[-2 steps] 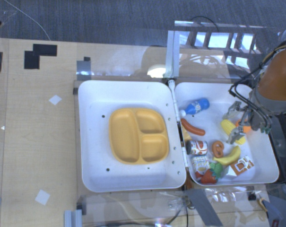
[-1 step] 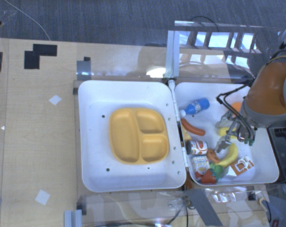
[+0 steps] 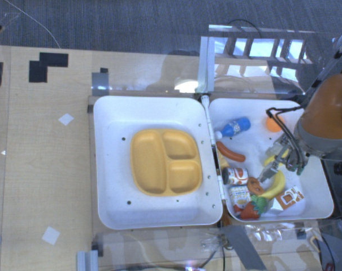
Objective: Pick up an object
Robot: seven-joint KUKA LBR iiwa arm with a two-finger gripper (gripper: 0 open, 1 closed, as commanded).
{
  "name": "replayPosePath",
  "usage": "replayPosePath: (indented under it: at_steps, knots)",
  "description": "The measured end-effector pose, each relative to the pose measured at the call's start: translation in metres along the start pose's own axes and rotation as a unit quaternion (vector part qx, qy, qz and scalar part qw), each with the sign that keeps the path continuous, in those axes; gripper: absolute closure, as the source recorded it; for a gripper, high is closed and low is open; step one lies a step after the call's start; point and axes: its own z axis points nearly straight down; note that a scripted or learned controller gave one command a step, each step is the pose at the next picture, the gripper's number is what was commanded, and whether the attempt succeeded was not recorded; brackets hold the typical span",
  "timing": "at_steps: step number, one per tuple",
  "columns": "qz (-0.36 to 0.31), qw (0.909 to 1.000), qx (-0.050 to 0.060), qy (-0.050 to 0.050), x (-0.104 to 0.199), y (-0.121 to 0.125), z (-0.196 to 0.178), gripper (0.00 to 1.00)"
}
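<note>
Hovering low over the right bin [image 3: 327,208], the gripper [image 3: 271,173] hangs from the arm [image 3: 329,114] that enters at 3 o'clock; its fingers look slightly parted, tips angled down toward 7 o'clock, with nothing visibly between them. Directly under and just beside the tips lies a banana [image 3: 275,186], curved, its lower end pointing toward 7 o'clock, near the bin's 6 o'clock wall. My read: this is the likely target. It appears to be a toy fruit, so probably light, hard and smooth-skinned, apt to slip or roll out of a pinch; best taken across the thick middle of the curve, fingers closing on the narrow width, not along its length. Crowding is the trouble: a round brown piece [image 3: 254,186] touches it at 9 o'clock, a strawberry [image 3: 250,210] and a small can [image 3: 236,176] sit close by, and a printed card [image 3: 291,197] lies at its 4 o'clock. Farther off in the same bin, a sausage [image 3: 230,152], a blue bottle [image 3: 234,127] and an orange ball [image 3: 273,123], partly hidden by the arm. The left bin [image 3: 111,168] carries a yellow divided tray [image 3: 165,161], well apart from the work.
</note>
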Motion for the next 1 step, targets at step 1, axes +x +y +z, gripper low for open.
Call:
replayPosePath:
  at_steps: [1]
  knots:
    - [0.284,0.9589,-0.002,0.005,-0.0163,-0.0287,0.0157,0.00]
